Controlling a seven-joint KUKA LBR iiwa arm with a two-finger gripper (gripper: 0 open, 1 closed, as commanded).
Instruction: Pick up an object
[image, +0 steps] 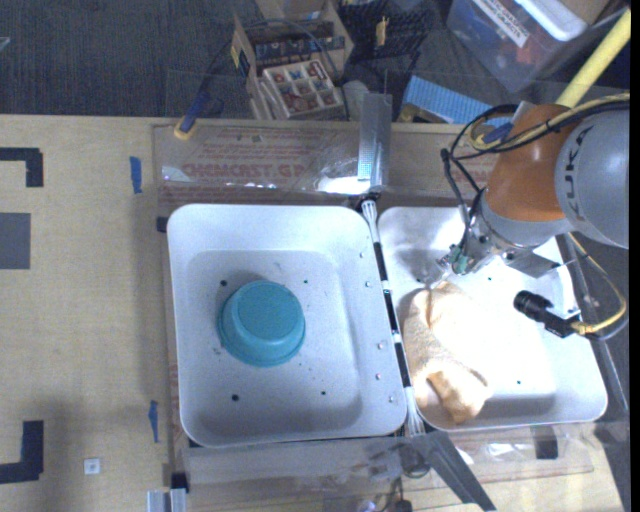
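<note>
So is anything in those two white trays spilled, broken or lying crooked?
Nothing looks spilled or broken. The teal bowl sits upside down in the left tray, and a tan cloth lies crumpled in the right tray, below the claw.

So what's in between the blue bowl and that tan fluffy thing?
The camera view shows bare white floor of the left bin beside the blue bowl, then the two bins' touching rims; the tan fluffy thing lies just past them in the right bin.
</note>
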